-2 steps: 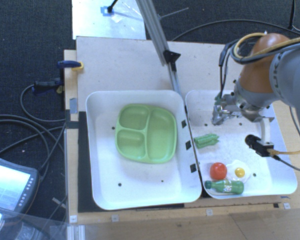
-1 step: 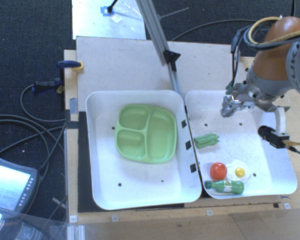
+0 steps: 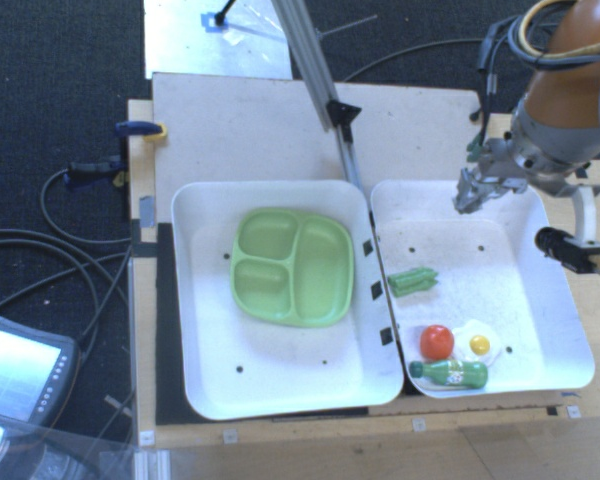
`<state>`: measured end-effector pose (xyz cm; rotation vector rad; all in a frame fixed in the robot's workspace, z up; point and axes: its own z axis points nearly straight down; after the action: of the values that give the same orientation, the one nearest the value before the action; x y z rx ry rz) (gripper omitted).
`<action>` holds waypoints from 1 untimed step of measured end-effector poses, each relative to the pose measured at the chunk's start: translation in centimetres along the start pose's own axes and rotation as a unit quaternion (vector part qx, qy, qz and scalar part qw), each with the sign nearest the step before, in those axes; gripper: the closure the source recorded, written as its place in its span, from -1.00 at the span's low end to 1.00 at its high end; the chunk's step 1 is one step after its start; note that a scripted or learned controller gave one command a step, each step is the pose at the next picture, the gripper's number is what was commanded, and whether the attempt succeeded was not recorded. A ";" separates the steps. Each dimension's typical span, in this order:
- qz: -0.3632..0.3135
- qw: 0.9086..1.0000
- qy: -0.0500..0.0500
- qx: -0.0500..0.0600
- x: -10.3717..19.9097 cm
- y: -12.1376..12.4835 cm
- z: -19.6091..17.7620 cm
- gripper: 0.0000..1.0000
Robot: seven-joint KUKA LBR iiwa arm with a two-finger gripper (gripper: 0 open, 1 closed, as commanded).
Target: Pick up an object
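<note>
My gripper (image 3: 467, 200) hangs over the far edge of the right bin (image 3: 550, 288), above its back rim, with nothing seen between its tips. In that bin lie a green toy vegetable (image 3: 413, 281) near the left wall, a red tomato (image 3: 437, 342), a toy fried egg (image 3: 477, 345) and a green bottle (image 3: 450, 372) on its side at the front. The gripper is well behind all of them. The left bin (image 3: 195, 298) holds a green divided plate (image 3: 292, 266).
A slanted metal pole (image 3: 310, 53) crosses from the top toward the seam between the bins. Cables and a teach pendant (image 3: 15, 368) lie on the floor at the left. A black fixture (image 3: 568, 248) sits at the right bin's right rim.
</note>
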<state>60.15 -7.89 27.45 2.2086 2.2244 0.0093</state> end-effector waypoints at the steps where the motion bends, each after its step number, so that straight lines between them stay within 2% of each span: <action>1: -0.002 1.000 0.001 0.003 5.1 -0.2 -0.3 1.00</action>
<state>59.86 -2.76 27.73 2.2086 2.2332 0.0054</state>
